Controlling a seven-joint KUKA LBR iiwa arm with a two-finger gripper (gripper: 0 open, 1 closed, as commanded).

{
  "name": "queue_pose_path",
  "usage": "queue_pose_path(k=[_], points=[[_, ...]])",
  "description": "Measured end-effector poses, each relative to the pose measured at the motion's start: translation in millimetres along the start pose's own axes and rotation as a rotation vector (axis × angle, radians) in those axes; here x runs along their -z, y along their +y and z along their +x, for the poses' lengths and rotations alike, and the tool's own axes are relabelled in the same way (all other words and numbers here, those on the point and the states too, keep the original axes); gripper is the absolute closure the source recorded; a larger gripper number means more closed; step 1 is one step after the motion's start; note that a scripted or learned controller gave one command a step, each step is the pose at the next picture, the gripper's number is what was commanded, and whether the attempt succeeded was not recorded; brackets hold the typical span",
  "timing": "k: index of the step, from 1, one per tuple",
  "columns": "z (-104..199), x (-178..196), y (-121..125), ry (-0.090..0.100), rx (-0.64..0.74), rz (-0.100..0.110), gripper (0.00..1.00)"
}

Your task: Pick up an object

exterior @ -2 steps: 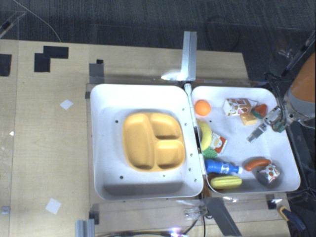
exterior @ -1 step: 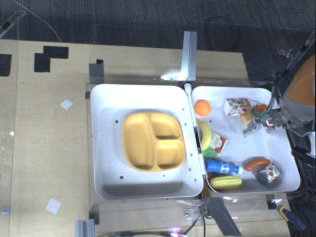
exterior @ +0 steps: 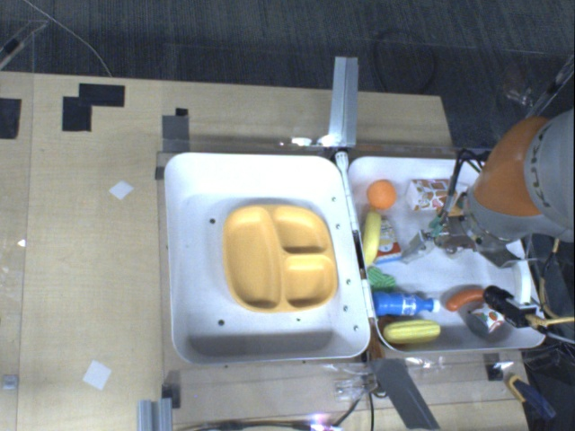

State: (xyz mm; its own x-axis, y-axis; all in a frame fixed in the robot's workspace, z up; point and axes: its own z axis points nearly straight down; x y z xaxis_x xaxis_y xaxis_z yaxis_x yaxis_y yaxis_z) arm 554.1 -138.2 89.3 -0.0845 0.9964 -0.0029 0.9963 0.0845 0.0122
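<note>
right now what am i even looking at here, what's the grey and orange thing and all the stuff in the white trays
This is one picture from a camera fixed above a bench, looking down at a slant. The grey and orange thing is a robot arm reaching in from the right. Its hand hangs over the right bin; nothing shows between its fingers. Two shallow white bins sit side by side. The left bin holds a yellow divided plate. The right bin holds small toys: an orange ball, a yellow banana shape, a blue bottle, a yellow corn-like piece and a printed packet. The arm's job is picking one up.
</note>
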Motion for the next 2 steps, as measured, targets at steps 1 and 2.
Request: queue_pose_path(k=[1, 2], points=[[1.4, -0.5, 28.7, 0.0, 0.298, 0.001, 0.0], [-63.3, -3.0, 77.6, 0.011, 0.307, 0.017, 0.0]])
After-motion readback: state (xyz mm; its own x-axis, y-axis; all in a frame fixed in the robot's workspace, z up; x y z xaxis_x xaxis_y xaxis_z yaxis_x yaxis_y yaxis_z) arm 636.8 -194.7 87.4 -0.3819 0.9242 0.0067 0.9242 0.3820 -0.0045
